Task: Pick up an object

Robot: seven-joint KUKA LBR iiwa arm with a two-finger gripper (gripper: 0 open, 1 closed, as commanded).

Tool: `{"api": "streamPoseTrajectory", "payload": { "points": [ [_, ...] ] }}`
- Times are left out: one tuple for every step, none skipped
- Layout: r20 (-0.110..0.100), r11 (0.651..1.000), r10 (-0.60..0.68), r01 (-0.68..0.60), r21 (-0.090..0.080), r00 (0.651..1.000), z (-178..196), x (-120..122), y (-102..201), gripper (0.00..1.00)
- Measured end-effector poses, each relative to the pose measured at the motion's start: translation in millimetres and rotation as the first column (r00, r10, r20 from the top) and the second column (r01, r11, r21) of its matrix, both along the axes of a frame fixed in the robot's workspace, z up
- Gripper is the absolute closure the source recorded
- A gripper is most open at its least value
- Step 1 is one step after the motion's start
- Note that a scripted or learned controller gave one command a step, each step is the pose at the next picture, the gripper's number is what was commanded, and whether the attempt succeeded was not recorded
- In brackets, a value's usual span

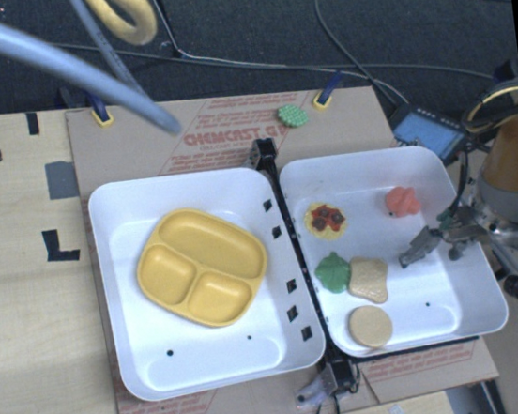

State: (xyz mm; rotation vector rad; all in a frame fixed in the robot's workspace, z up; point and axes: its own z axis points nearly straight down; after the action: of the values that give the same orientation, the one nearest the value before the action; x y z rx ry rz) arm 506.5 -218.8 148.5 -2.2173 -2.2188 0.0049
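Note:
The right bin (481, 314) holds several toy foods: a small round pizza (325, 220), a pink-red piece (401, 200), a green broccoli (333, 272), a tan bread slice (368, 279) touching the broccoli, and a round tan cookie (370, 326). My gripper (433, 252) hangs low over the right side of this bin, to the right of the bread slice and below the pink piece. Its fingers are spread open with nothing between them. The grey arm with its orange band comes in from the right edge.
A yellow divided plate (201, 266) lies in the left bin (128, 361). A green dotted piece (293, 116) rests on the cardboard behind the bins. A grey pole (50, 58) crosses the upper left. Cables trail at the back right.

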Motion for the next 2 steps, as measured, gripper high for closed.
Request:
{"api": "streamPoseTrajectory", "payload": {
  "points": [
    [0.006, 1.0, -0.001, 0.001, -0.002, 1.0, -60, 6, 0, 0.0],
    [0.008, 1.0, 0.001, -0.001, -0.003, 1.0, -47, 7, 0, 1.0]
  ]
}}
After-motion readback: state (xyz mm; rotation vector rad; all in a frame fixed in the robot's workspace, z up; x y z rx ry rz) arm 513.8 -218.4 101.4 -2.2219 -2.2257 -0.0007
